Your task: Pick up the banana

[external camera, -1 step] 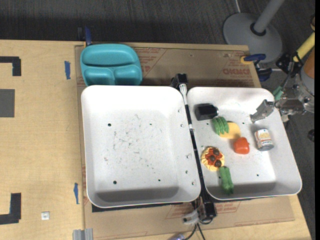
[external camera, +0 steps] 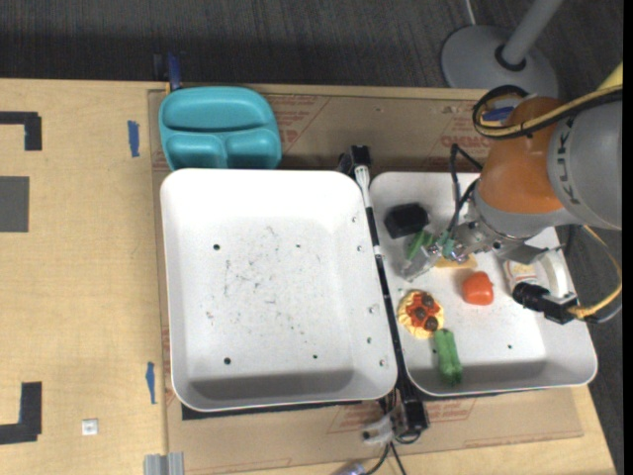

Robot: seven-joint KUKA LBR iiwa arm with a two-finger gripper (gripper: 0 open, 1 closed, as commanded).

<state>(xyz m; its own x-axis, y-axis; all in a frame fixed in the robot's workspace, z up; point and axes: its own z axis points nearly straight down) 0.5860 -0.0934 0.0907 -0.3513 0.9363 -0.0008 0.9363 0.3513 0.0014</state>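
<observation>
Banana [external camera: 458, 258] in the right bin [external camera: 554, 369], toward its middle and nearer the back wall than the front: a pale yellow sliver, mostly covered by the arm's wrist. Too little on show to tell how it lies.

Touching or just beside its left end, the gripper [external camera: 433, 253], low over the bin floor. Spread or pressed together, cannot tell, nor whether anything sits in its grasp. Against the gripper's left side, a small green piece [external camera: 419, 243], tilted. Behind that, toward the bin's back-left corner, a black block [external camera: 406, 218].

In front of the banana, a little to the right, an orange-red toy [external camera: 478, 288] standing free on the white floor. Nearer the left wall, a yellow round piece with red spots [external camera: 420, 314], and just in front of it a green cylinder [external camera: 448, 354] pointing toward the front wall, close to the yellow piece.

Above all this, the grey arm [external camera: 593, 166] with its orange band, coming in over the bin's back-right corner. Cables looped at the wrist, a black plug hanging near the right wall.

Left bin [external camera: 188, 295] alongside, the two rims touching along a dark clamp strip. Behind the left bin's back edge, a teal divided tray [external camera: 220, 127] on the brown bench [external camera: 79, 265].
</observation>
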